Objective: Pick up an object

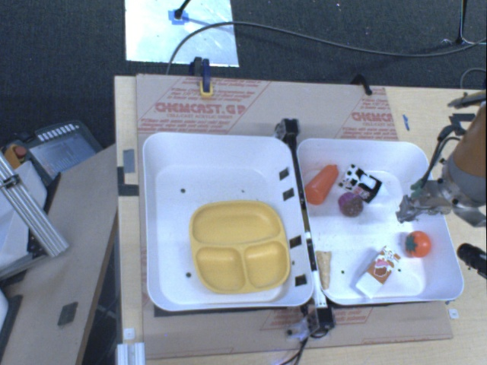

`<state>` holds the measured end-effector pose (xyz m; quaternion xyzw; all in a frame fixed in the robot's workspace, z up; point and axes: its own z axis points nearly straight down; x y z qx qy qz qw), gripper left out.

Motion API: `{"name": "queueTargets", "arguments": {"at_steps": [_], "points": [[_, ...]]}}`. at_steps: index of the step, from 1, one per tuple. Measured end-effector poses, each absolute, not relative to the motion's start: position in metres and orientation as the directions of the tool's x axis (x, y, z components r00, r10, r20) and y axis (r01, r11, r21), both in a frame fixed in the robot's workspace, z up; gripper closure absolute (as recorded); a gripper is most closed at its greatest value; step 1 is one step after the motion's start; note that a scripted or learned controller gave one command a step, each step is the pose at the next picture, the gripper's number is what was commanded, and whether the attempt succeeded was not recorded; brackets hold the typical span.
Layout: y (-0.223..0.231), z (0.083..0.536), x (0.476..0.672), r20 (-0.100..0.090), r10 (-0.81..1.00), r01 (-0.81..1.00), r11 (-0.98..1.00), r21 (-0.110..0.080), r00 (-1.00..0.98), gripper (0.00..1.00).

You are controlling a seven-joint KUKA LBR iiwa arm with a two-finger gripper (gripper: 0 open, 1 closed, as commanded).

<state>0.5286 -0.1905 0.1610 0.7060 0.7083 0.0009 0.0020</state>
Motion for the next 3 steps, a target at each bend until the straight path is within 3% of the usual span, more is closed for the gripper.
{"name": "queueTargets", "arguments": {"at_steps": [2,3], "points": [[-0.195,0.249,0.541,-0.002,1.000,1.000,0.004,0.005,-0.004,1.00],[-0.135,0.250,0.549,0.000,1.000,1.000,0.008,0.003,-0.008,1.00]]}}
